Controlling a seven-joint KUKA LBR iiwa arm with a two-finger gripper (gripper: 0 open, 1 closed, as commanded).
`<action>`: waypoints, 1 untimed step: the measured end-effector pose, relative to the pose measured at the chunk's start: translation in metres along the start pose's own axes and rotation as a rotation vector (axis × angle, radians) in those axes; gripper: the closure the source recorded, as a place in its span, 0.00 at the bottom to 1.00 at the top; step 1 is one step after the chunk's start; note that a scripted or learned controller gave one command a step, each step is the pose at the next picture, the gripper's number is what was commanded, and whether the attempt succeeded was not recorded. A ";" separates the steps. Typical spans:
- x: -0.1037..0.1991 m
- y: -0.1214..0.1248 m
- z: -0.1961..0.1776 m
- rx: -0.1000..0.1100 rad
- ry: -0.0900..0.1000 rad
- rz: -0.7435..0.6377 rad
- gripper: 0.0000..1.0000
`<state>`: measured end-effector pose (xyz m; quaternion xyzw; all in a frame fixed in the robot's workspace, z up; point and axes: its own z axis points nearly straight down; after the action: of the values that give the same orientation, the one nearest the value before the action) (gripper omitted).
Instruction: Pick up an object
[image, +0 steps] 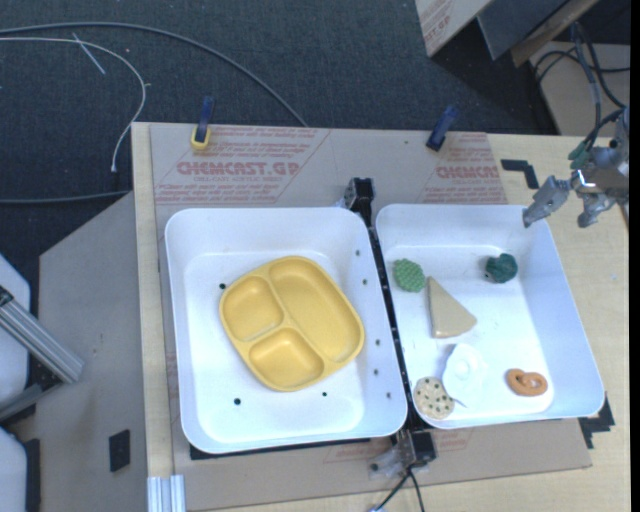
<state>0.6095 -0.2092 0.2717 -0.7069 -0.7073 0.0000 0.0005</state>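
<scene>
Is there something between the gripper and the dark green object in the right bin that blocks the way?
Nothing visible blocks it. The gripper hangs over the right bin's upper right corner, and the dark green object lies below and to its left, with bare white floor between. The tan wedge lies apart, further left.

Yellow tray (290, 320); white bins (195, 300); speckled cookie (433, 397).

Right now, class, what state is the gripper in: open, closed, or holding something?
Gripper: open, holding nothing, above the right bin's far right corner.
</scene>
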 end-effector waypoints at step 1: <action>0.002 -0.007 0.057 0.001 0.001 0.001 0.00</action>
<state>0.6029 -0.2074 0.2149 -0.7072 -0.7070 0.0000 0.0010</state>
